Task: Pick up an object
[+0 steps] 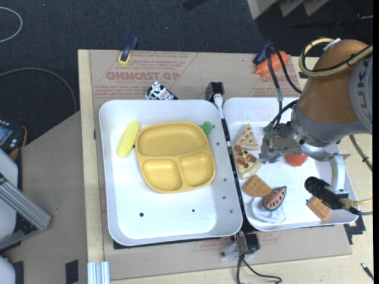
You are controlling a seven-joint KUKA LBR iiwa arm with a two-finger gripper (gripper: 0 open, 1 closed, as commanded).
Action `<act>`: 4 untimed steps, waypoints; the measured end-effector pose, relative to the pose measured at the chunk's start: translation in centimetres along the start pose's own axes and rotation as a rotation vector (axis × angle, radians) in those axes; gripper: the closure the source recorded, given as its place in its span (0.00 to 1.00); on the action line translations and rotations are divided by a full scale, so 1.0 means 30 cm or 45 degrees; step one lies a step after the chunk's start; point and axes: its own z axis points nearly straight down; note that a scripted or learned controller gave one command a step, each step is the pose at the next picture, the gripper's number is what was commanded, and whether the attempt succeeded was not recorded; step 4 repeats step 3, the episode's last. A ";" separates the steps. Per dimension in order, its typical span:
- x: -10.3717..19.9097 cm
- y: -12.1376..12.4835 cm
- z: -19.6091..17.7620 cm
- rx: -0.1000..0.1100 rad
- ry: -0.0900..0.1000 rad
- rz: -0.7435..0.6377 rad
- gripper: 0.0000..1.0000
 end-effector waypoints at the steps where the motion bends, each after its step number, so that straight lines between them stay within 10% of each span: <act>1: -0.004 0.028 -0.003 -0.007 -0.002 0.000 1.00; 4: -0.009 0.043 -0.042 -0.009 -0.002 -0.001 1.00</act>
